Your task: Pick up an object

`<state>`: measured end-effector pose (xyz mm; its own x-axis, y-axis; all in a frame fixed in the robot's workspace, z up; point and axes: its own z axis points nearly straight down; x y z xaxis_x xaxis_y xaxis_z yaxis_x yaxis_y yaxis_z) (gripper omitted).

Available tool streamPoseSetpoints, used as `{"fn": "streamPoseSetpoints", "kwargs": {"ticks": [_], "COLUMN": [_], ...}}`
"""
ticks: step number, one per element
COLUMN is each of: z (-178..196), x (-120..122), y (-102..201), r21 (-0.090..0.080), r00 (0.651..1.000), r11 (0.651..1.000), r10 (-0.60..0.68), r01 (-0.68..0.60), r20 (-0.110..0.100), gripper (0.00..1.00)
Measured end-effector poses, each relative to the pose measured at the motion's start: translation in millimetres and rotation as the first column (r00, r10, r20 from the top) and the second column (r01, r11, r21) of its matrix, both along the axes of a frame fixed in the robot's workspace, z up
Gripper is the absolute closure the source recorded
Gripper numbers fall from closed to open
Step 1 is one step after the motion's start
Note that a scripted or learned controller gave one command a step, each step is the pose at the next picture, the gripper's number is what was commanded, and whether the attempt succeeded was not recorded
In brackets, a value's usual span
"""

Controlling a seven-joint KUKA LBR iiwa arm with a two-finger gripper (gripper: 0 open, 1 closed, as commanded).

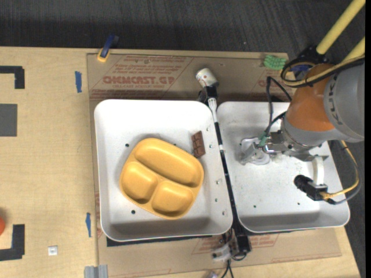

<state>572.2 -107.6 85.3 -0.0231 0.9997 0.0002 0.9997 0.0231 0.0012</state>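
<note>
The metal pincer [250, 151] is being held, grip state unclear, over the right white bin [278, 213], so the yellow plastic divided tray [161, 177] and small brown block [197, 144] risk being missed.

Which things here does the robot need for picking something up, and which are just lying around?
For the job:
- yellow divided plate
- small brown block
- gripper
- left bin

Just lying about:
- right bin
- blue clip
- green clip
</note>
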Motion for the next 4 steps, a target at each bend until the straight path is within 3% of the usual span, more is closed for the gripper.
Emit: {"fn": "streamPoseSetpoints", "kwargs": {"ticks": [1, 2, 3, 4], "z": [0, 0, 0, 0], "x": [6, -46, -28, 2], "y": [11, 9, -43, -2], "r21": [-0.001, 0.001, -0.001, 0.0], "r00": [0.961, 0.99, 1.0, 0.991], "r11": [0.961, 0.99, 1.0, 0.991], "r10": [0.277, 0.141, 0.008, -0.133], "r01": [-0.277, -0.141, -0.008, 0.133], "r20": [0.001, -0.001, 0.001, 0.002], "gripper": [0.0, 0.0, 0.0, 0.0]}}
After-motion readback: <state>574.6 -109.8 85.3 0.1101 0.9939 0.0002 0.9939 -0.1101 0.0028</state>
